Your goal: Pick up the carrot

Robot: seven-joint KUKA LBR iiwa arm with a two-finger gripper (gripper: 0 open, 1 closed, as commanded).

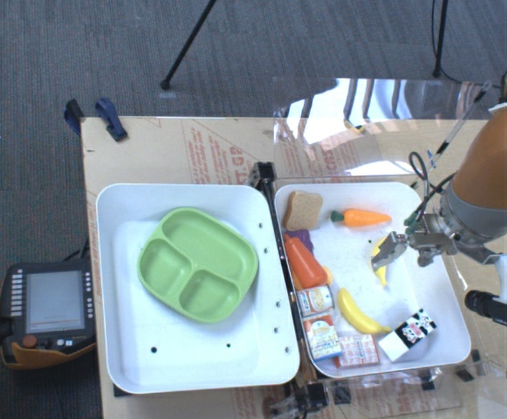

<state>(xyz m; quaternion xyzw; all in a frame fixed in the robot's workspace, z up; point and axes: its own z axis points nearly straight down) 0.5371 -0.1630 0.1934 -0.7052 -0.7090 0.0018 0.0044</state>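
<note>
While the carrot (pixel 366 218) lies at the right bin's (pixel 449 299) upper edge, the hand (pixel 384 257) hovers just below-right, fingers spread, empty.

Open white floor lies in the right bin (pixel 436 234) around the carrot (pixel 366 218) on its right and near sides. The bread slice (pixel 304 209) sits just left of it. The banana (pixel 359 312) and cartons (pixel 323 321) crowd the bin's near-left part.
</note>
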